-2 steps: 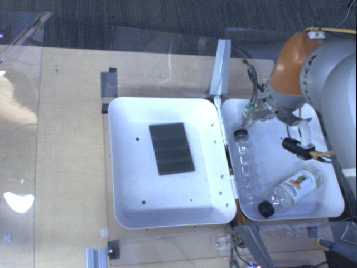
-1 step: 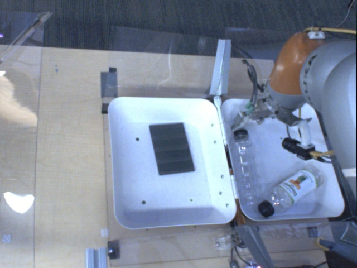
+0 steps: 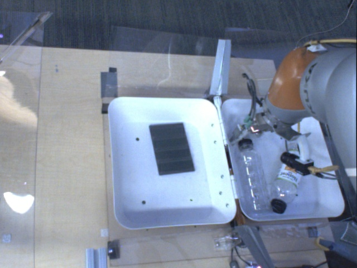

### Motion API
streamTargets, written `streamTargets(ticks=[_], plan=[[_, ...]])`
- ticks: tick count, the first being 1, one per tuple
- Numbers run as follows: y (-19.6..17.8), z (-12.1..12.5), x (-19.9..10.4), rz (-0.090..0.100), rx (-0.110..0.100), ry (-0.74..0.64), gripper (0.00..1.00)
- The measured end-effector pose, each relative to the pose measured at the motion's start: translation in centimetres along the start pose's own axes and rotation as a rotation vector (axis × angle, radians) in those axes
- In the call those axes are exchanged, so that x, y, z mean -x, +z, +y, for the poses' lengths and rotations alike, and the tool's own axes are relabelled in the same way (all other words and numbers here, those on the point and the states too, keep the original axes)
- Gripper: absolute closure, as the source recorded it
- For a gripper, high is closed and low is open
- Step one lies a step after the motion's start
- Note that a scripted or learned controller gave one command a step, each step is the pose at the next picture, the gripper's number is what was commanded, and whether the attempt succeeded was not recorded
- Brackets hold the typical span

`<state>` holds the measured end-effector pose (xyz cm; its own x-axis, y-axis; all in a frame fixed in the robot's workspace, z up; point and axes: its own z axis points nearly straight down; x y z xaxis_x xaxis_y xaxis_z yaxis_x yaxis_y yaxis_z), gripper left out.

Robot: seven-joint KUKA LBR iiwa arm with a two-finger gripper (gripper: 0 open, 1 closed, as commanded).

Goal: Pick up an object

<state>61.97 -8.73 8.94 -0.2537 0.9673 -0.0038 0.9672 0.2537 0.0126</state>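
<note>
The jaws cannot be judged released or clenched, as the gripper (image 3: 252, 126) sits low at the back of the right bin (image 3: 329, 205) under the grey arm (image 3: 329, 88) with its orange band. Just beside it lies a clear plastic bottle (image 3: 252, 175) with a dark cap, and near that a second bottle (image 3: 284, 188). A dark flat slab (image 3: 172, 148) rests in the left bin (image 3: 128, 166) on the tabletop (image 3: 61, 161).
</note>
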Motion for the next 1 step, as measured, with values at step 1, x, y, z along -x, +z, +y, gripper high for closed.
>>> streamTargets(ticks=[1], plan=[[-1.30,0.32,-0.01,-0.003,0.009,-0.003,1.00]])
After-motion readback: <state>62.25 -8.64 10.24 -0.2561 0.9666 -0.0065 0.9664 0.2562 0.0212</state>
